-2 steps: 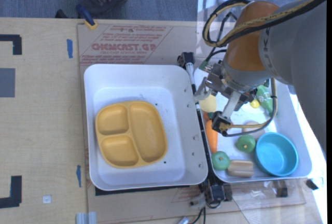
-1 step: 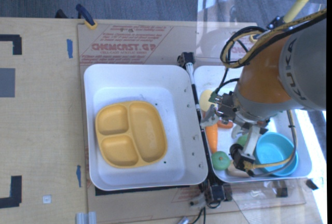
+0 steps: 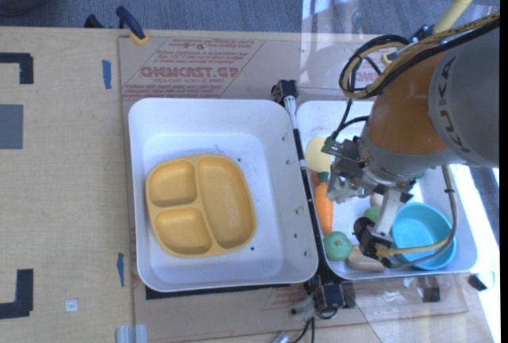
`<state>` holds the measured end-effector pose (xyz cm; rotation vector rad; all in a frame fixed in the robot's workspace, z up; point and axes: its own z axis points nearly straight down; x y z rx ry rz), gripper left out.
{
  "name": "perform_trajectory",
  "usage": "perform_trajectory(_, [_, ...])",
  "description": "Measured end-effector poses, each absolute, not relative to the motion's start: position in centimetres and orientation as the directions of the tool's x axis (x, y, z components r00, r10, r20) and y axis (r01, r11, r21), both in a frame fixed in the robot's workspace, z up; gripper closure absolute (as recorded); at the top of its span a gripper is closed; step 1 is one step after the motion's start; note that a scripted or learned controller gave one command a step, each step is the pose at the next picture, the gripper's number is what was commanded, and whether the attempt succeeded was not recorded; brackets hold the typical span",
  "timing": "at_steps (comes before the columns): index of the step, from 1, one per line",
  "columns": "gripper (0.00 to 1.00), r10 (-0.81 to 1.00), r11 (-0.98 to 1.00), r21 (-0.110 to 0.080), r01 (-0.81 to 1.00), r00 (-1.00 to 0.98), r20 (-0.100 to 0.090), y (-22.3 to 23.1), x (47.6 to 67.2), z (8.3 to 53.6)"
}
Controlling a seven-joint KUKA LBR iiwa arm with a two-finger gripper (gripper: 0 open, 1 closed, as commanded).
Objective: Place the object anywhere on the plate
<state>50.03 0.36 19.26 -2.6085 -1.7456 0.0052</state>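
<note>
On the left side of the bench, the left bin (image 3: 139,175) holds the yellow three-part plate (image 3: 200,204), which lies flat near the bin's middle with its two small wells to the left.

Across the shared rim, the right bin (image 3: 325,121) holds a row of small things along its left wall: a pale yellow fruit (image 3: 317,151) at the far end, an orange carrot (image 3: 324,210) lying lengthwise below it, and a green ball (image 3: 337,244) near the front with a beige piece (image 3: 363,262) just beside it.

The gripper (image 3: 348,179) hangs low over this bin, just right of the carrot's upper end. Whether it is wide, narrow or holding anything cannot be told. A blue bowl (image 3: 425,232) sits in the front right corner.

The arm (image 3: 413,111) comes in from the right and bends steeply down, its orange band above the wrist.
</note>
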Motion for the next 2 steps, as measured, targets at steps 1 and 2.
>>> perform_trajectory(1, [1.00, 0.921, -0.391, -0.002, 0.921, 0.391, 0.001, 8.92, 48.09, 20.74])
perform_trajectory(2, [0.00, 0.918, -0.397, -0.001, 0.918, 0.397, -0.001, 8.55, 48.13, 20.69])
